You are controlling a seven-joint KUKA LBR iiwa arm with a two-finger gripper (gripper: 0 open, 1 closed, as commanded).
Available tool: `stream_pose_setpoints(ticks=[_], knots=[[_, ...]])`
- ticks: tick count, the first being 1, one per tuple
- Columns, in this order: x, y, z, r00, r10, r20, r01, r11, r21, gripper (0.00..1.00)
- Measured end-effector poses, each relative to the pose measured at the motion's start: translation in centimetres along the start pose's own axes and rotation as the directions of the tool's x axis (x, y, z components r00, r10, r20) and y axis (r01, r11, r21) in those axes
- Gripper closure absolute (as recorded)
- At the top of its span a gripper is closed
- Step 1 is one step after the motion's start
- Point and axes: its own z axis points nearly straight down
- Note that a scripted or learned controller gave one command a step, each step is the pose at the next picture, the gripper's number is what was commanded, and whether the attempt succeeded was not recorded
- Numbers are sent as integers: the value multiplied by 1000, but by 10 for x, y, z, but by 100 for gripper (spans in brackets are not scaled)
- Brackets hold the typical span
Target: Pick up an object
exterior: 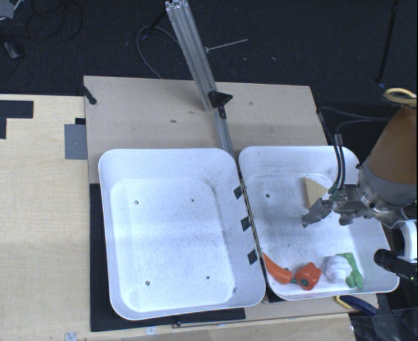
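The fingers [321,214] hang open and hold nothing, at the right of the frame beside the tan wedge [314,189]. Go down slowly, then squeeze.

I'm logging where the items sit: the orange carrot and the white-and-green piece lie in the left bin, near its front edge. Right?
Not quite. The camera view shows the orange carrot and the white-and-green piece lying in the right bin, near its front edge, not in the left bin.
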Motion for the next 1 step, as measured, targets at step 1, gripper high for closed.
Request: stream_pose_setpoints(ticks=[1], knots=[[37,131,-19,1000,-3,1,3,1000,-1,0]])
